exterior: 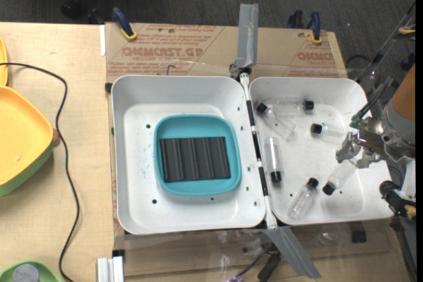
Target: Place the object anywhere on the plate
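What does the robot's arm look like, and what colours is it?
The grey robot arm comes in from the right with an orange band above its wrist. Its tool is a silvery metal piece with blocky, angular parts. Thin dark cables run beside it, with a small green bit near the wrist.

teal plate with dark ribbed centre, white bins

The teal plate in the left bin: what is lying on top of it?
On the teal plate sits a dark ribbed insert, nothing else. It hides the plate's centre. The capped clear vials lie in the right bin.
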Motion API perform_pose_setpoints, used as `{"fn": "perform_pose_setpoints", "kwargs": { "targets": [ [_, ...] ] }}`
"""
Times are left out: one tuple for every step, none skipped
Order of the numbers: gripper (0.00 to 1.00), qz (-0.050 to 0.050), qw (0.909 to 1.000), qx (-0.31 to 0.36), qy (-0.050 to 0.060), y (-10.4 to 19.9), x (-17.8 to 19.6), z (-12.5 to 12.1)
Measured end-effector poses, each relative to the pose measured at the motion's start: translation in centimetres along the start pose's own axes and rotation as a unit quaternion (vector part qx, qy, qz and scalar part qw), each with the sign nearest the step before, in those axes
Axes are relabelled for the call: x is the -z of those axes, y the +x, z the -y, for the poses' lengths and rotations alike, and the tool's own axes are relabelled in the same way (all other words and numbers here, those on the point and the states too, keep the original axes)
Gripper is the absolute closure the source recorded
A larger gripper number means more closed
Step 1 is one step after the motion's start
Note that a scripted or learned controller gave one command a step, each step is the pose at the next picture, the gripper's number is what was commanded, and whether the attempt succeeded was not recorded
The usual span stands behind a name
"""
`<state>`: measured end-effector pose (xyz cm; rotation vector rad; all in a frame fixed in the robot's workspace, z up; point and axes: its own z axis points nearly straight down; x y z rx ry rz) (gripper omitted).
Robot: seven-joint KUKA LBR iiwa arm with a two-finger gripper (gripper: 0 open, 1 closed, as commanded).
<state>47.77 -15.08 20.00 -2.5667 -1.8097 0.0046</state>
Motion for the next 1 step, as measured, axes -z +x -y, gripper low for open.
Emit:
{"fn": "perform_pose_setpoints", "kwargs": {
  "targets": [
    [0.0, 0.0, 1.0, 0.0, 0.0, 0.0, 0.01, 0.0]
  ]
}}
